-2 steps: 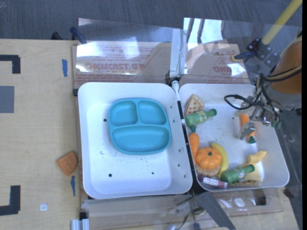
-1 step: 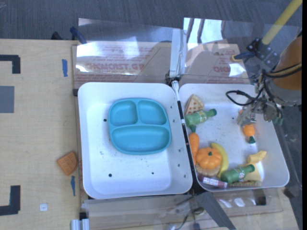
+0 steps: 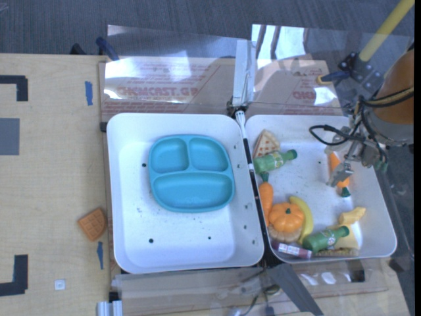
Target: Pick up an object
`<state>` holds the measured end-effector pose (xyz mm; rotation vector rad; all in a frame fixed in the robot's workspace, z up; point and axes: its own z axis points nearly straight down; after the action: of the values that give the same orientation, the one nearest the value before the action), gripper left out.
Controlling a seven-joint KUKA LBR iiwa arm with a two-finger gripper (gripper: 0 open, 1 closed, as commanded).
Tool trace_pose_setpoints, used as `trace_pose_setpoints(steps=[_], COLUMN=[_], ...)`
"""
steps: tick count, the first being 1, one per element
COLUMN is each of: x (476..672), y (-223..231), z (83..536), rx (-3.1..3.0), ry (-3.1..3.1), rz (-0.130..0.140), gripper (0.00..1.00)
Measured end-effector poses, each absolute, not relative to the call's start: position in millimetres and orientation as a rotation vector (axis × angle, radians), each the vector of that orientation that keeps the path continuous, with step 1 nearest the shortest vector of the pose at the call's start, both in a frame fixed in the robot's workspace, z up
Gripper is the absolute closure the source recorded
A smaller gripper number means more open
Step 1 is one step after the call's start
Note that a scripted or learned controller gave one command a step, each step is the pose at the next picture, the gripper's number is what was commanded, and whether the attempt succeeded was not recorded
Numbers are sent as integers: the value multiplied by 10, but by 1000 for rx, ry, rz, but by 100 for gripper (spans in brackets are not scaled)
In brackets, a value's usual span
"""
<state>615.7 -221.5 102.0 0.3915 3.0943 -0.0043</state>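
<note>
My gripper hangs low over the right side of the right bin, with the arm reaching in from the upper right. Directly at its tip lies a small orange piece, and another orange bit sits just below; whether either is held is unclear. Further left in that bin lie a waffle wedge, a green bottle, a carrot, an orange pumpkin, a banana, a second green bottle and a yellow piece.
The left bin holds a blue divided plate. A brown cracker lies on the bench left of the bins. Black cables loop beside the wrist. Clear plastic panels stand behind both bins.
</note>
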Motion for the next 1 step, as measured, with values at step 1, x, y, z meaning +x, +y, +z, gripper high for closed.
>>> trace_pose_setpoints(steps=[1], x=[6067], y=[-2236], z=[879], rx=[568], ry=[3082], rz=[1], gripper=[0])
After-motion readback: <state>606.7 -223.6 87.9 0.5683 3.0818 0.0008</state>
